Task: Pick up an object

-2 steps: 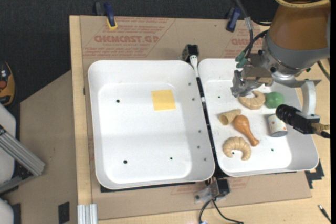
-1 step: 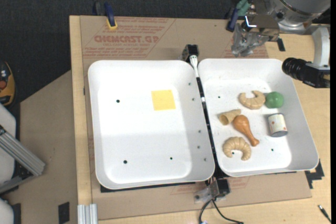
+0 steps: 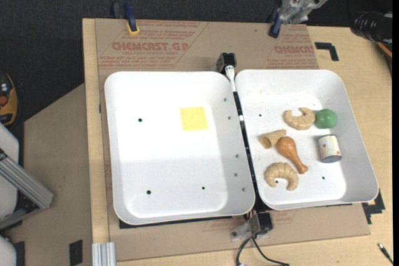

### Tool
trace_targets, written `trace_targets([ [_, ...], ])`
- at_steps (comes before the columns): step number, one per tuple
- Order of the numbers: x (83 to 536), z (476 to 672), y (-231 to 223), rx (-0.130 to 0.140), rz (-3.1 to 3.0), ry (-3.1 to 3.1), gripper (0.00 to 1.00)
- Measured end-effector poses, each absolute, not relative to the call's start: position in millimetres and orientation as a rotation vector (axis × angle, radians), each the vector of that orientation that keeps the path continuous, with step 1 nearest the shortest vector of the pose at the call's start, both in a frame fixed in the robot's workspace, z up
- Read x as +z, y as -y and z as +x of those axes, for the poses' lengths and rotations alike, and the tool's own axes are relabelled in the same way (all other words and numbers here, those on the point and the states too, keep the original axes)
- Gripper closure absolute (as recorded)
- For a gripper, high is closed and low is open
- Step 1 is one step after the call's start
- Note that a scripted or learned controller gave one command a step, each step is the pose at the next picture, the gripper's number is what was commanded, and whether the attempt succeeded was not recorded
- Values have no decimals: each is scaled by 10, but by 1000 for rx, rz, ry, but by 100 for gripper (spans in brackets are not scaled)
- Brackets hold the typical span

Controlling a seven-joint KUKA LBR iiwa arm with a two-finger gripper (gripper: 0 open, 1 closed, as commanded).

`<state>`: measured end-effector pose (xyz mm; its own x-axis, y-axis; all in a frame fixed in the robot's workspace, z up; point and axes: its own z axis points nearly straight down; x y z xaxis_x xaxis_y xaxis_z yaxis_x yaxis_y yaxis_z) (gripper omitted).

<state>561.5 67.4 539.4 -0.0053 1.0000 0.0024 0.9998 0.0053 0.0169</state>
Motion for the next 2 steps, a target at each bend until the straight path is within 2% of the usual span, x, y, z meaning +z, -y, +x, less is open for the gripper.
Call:
trace_targets([
  [1, 3684, 5440, -1051, -24, 2226, -2234, 100],
  [2, 5298, 5182, -1465, 29, 2209, -2223, 100],
])
